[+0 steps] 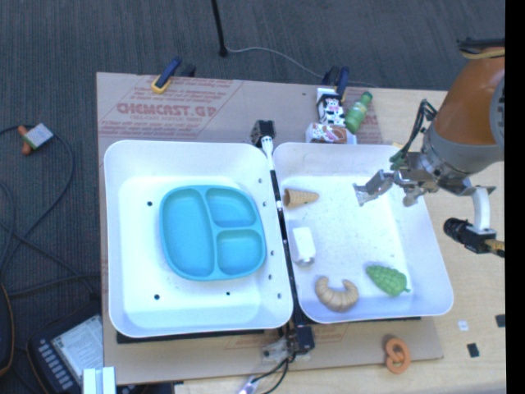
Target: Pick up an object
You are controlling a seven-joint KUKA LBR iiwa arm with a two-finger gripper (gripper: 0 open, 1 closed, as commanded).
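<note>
The right bin (426, 245) holds several objects: a tan cone (299, 197) on its side at the upper left, a white block (303, 243) by the left wall, a brown croissant (337, 294) near the front, and a green leafy piece (387, 280) at the front right. My gripper (391, 191) hangs over the bin's upper right part, open, with nothing between its fingers. It is well right of the cone and above the green piece.
A blue divided plate (213, 231) lies in the left bin (131, 179). Behind the bins, a small green bottle (357, 112) and a printed packet (330, 121) lie on the board. An orange ring (397, 354) lies in front of the right bin.
</note>
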